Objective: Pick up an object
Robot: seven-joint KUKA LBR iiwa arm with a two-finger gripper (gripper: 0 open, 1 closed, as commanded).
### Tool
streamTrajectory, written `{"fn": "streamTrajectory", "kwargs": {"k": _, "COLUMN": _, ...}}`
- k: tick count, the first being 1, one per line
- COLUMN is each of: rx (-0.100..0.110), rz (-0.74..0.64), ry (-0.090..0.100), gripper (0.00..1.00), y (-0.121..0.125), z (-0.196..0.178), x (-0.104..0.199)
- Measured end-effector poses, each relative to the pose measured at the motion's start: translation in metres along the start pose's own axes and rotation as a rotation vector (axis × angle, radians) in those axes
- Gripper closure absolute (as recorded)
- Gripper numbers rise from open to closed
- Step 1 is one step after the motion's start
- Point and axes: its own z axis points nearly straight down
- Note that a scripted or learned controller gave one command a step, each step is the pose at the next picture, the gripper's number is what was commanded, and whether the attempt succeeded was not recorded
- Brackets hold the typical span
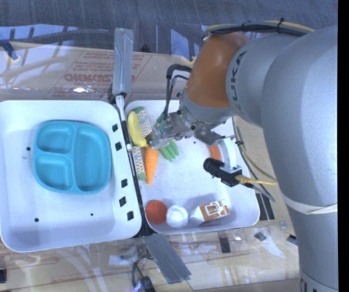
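**Crowded target zone: risk of a poor grasp**

My gripper point(165, 134) sits low in the right bin point(247, 215), at its ten o'clock corner. How far my jaws are parted I cannot tell; the wrist hides them. Directly beneath lie a banana point(136, 129), a carrot point(151, 165) and a green item point(170, 151), touching or nearly so. Judgement: closing here may pinch two pieces or nudge one against the wall. A tomato point(156, 211) and a carton point(214, 211) rest at six o'clock.

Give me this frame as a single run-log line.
arm: over right bin | gripper: low by banana, carrot | held: unconfirmed | left bin: blue tray
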Motion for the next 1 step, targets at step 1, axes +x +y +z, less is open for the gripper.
{"fn": "streamTrajectory", "kwargs": {"k": 1, "rx": 0.0, "rz": 0.0, "ry": 0.0, "gripper": 0.0, "y": 0.0, "z": 0.0, "x": 0.0}}
